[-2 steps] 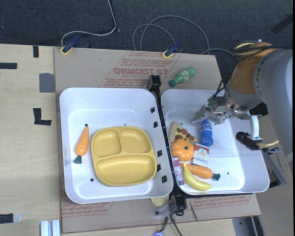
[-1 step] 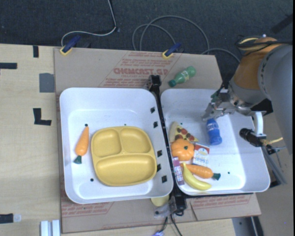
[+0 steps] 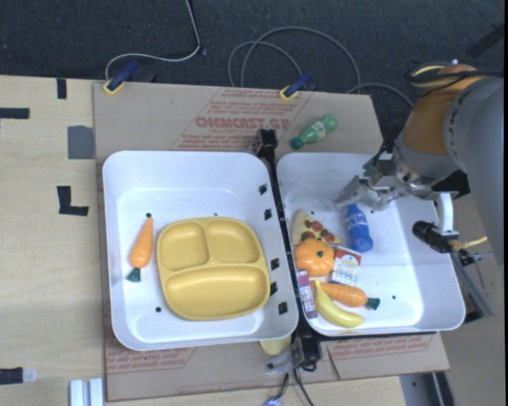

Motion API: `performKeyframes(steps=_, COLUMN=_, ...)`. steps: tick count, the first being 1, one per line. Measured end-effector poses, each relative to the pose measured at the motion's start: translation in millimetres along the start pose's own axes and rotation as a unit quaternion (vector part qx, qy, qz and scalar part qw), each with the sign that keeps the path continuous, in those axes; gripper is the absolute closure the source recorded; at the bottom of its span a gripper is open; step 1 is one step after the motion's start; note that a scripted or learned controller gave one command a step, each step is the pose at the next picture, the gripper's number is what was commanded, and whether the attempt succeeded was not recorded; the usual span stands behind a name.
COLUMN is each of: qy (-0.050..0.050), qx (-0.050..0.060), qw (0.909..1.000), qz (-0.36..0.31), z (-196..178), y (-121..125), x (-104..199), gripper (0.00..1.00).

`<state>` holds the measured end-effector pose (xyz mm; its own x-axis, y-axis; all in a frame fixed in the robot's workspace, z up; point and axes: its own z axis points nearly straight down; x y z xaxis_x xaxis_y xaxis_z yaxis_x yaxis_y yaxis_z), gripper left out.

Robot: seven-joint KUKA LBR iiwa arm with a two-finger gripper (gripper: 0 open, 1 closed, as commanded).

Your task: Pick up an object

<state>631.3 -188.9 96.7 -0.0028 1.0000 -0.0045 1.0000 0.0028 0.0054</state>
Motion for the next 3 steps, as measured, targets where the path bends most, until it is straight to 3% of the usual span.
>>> performKeyframes(steps=1, qy=0.000, qx=-0.001, qw=1.0000, qz=0.001, z=10, y=-34, x=27, gripper=0.00)
performKeyframes(steps=2, qy=0.000, qx=-0.001, qw=1.0000, qz=0.001, z=-1, y=-33, x=26, gripper=1.00)
performKeyframes(steps=3, qy=0.004, qx=0.001, qw=1.0000, qz=-0.003, z=-93, y=-69, x=123, gripper=1.00)
